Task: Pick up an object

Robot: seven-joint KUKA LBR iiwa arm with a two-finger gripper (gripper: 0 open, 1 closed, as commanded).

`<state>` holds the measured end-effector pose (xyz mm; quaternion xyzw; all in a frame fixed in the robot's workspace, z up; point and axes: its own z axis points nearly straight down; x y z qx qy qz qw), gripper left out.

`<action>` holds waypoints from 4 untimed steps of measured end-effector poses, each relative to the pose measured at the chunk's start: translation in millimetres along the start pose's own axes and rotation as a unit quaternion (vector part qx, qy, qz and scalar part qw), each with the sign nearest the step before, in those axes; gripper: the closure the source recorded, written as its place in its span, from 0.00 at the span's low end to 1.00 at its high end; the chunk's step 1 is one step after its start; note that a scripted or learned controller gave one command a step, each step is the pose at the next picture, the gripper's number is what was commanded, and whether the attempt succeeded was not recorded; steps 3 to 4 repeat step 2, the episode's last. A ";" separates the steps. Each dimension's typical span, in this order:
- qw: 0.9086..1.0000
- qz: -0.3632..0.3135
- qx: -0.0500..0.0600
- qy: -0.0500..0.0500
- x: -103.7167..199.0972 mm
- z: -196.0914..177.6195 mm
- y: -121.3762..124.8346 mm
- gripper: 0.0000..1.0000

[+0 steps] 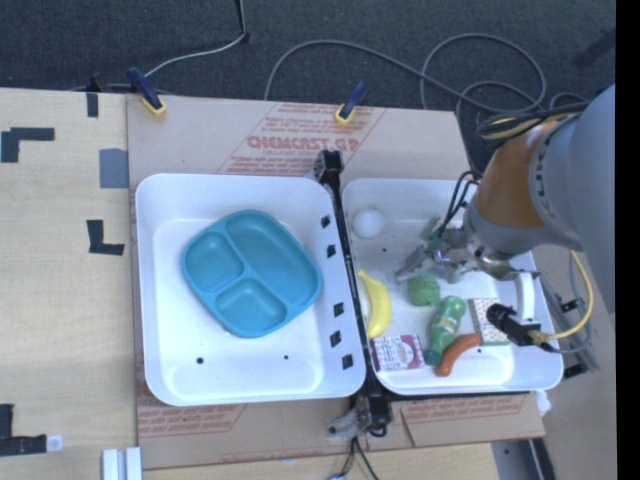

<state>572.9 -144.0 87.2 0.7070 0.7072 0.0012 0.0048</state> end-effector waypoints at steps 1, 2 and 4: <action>1.000 0.000 0.001 0.001 33.5 0.2 -17.4 0.00; 1.000 0.000 0.001 0.000 32.6 -9.6 -17.1 1.00; 1.000 0.000 0.001 0.000 32.6 -9.6 -17.1 1.00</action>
